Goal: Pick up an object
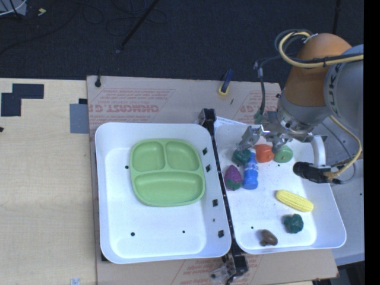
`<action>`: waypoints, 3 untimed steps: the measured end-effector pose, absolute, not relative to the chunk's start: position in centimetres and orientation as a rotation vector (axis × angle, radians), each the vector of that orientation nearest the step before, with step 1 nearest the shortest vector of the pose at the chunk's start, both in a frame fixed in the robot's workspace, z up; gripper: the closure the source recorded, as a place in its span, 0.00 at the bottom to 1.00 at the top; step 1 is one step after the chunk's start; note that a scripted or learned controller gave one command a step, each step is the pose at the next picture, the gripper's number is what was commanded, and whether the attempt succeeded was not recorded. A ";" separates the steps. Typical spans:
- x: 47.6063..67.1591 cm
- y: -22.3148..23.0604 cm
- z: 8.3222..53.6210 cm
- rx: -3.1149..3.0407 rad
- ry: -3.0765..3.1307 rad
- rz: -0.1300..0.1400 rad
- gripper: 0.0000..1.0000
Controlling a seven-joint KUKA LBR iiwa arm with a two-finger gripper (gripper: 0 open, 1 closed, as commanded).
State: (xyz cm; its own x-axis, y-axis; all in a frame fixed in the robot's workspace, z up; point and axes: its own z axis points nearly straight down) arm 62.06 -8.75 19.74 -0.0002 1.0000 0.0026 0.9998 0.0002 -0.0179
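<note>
Working from the biggest thing down: the left bin (113, 230), well off to the far side of my tool (265, 139), carries a green divided plate (167, 172) that I should ignore. The right bin (323, 230) on the counter (41, 177) is where I am, low over its upper end. My tool looks spread, a finger (248, 138) reaching toward the teal piece (241, 156) and nothing between the fingers that I can see. Directly under me sit an orange piece (263, 154) and a green round one (283, 154), crowded together, with a blue bottle (251, 175) and purple piece (233, 176) just beyond. I judge the orange piece the best target: descend straight, straddle it, avoid nudging neighbours. The yellow corn (294, 200), dark green lump (292, 222) and brown lump (268, 237) lie well apart, easier fallbacks.
</note>
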 end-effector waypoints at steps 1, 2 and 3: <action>62.3 -8.8 20.4 -2.215 -2.220 0.006 0.00; 62.1 -8.5 13.8 -2.212 -2.216 0.012 0.00; 62.0 -8.4 8.3 -2.217 -2.218 0.008 0.00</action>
